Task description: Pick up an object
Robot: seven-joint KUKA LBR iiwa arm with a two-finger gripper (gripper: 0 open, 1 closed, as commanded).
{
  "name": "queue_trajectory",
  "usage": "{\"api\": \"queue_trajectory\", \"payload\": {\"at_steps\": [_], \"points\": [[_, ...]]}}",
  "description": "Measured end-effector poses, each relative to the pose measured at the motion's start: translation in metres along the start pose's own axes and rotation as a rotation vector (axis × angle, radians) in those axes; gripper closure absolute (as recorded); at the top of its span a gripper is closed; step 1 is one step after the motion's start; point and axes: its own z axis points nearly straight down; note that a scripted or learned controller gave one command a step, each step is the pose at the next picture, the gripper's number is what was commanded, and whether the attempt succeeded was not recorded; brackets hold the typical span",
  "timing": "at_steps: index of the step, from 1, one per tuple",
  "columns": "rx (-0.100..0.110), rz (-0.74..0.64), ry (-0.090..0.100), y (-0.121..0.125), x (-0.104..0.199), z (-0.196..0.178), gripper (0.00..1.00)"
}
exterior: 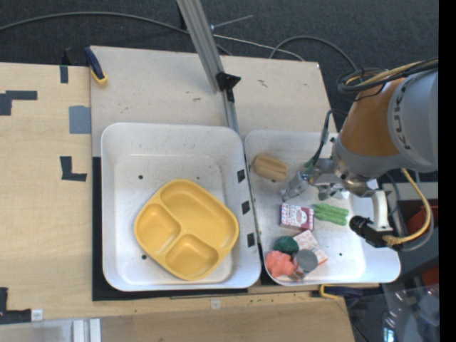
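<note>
Pink carton [296, 216] lies in the right bin [377, 262], just near the gripper [298, 186], which hangs empty with fingers slightly apart. Better to descend straight and centre before closing, avoiding the green piece [330, 213].

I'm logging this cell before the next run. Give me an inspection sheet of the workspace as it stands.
Surface: two white bins side by side, left bin and right bin, on a bench.
Job's things: in the right bin, a tan block, pink carton, green piece, dark green item, pink-orange lump, grey piece.
Clutter: yellow divided tray in the left bin.
Grippers: pincer low over the right bin, between block and carton; grasp unclear.
Cables: yellow cable by the arm; black cables on the floor.
Surroundings: dark carpet, metal pole.
</note>
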Motion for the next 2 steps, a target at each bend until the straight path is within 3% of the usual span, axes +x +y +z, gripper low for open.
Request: {"api": "queue_trajectory", "payload": {"at_steps": [1,2], "points": [[0.002,0.000,0.001,-0.0038,0.0089,0.0604,0.00],[-0.005,0.001,0.000,-0.0039,0.0090,0.0634,0.00]]}}
